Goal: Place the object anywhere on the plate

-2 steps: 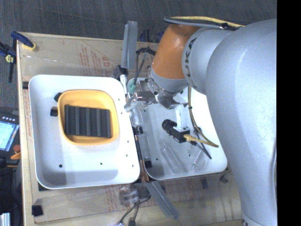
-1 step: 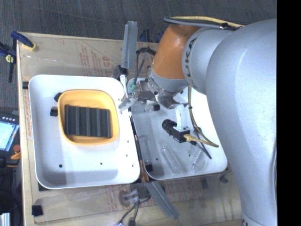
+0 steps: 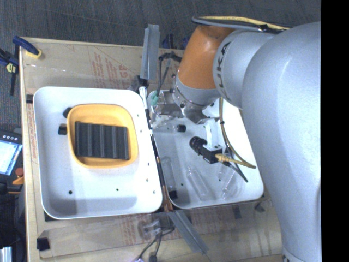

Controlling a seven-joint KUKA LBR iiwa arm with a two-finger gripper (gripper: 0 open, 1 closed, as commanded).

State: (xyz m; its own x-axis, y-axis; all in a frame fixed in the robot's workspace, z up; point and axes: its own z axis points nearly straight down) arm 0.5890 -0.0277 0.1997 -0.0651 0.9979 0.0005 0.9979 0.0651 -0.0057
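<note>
Grey arm reads "KUKA" beside its orange band.

Robotics lab or test cell, not a home. Big grey industrial arm with orange band, cables and hoses hanging off its wrist. Plywood surface with printed red markings carries two shallow white bins side by side, bolted and framed with metal brackets. Blue clamp grips the board's far left corner. Small screen device at left edge. Dark carpet floor beyond.
</note>
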